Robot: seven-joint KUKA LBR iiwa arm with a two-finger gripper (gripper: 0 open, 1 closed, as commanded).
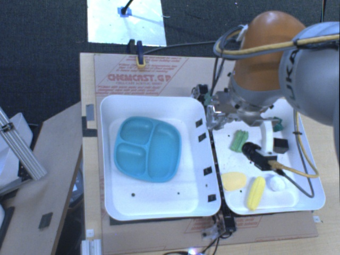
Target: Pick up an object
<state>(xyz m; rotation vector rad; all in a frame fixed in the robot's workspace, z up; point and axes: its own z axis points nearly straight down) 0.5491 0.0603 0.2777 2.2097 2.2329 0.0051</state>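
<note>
by rim of right bin point(289, 208), corn point(256, 192)

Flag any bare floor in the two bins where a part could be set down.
Left bin: a wide bare strip between the blue divided plate and the near wall, and a narrower one along the far wall. Right bin: crowded, with the arm above and a green piece, corn cob, pale yellow disc and white ball on its floor.

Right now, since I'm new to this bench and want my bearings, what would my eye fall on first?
The big blue divided plate lying in the left bin stands out first. Next comes the grey and orange arm hanging over the right bin, where a yellow corn cob, a pale yellow disc and a green block lie.
</note>
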